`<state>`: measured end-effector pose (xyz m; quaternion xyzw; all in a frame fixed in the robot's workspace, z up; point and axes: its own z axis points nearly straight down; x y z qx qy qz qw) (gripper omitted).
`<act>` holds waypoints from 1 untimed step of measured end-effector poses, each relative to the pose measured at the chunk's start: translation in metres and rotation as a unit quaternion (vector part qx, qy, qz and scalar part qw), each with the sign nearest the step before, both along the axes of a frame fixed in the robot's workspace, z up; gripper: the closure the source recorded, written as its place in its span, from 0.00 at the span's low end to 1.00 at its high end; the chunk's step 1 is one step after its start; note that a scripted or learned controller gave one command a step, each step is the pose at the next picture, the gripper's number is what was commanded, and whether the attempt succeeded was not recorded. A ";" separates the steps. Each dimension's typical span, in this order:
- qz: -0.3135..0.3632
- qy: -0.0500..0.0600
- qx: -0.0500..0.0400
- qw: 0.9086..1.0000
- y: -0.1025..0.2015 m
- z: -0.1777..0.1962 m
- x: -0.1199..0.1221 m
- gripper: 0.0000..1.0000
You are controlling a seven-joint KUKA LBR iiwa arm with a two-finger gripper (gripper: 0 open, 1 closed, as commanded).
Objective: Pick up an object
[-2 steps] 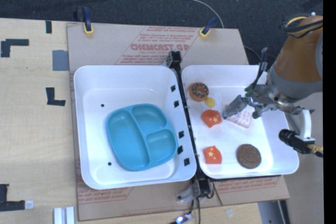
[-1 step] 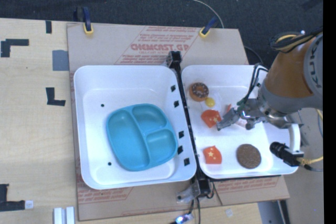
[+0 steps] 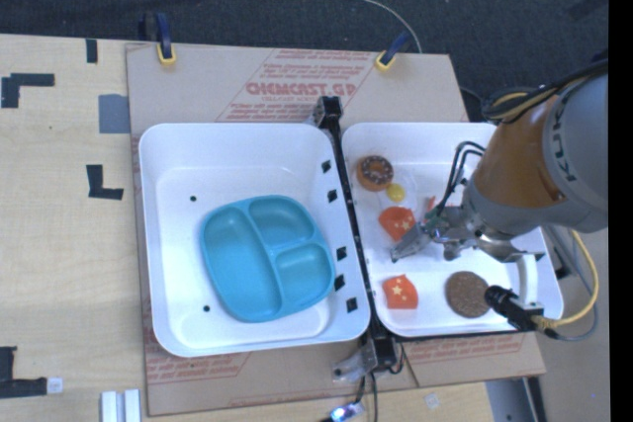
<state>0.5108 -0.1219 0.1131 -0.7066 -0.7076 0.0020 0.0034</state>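
The right bin (image 3: 435, 138) holds a chocolate donut (image 3: 375, 172), a small yellow piece (image 3: 396, 194), a red rounded object (image 3: 397, 221), a red block with a yellow star (image 3: 400, 293) and a brown cookie (image 3: 467, 295). My gripper (image 3: 413, 243) hangs low in this bin, just right of and below the red rounded object, its grey fingers (image 3: 405, 250) pointing left. Nothing shows between them. The grey and orange arm (image 3: 524, 163) covers the bin's right side.
The left bin (image 3: 163, 212) carries a blue three-compartment tray (image 3: 267, 255). A black divider with clips (image 3: 341, 203) runs between the bins. A cable (image 3: 326, 0) trails over the dark floor behind, and two clamps (image 3: 163, 49) hold the cardboard base.
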 end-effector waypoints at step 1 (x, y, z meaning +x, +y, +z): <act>0.000 -0.003 -0.001 1.000 0.000 -0.030 0.000 0.00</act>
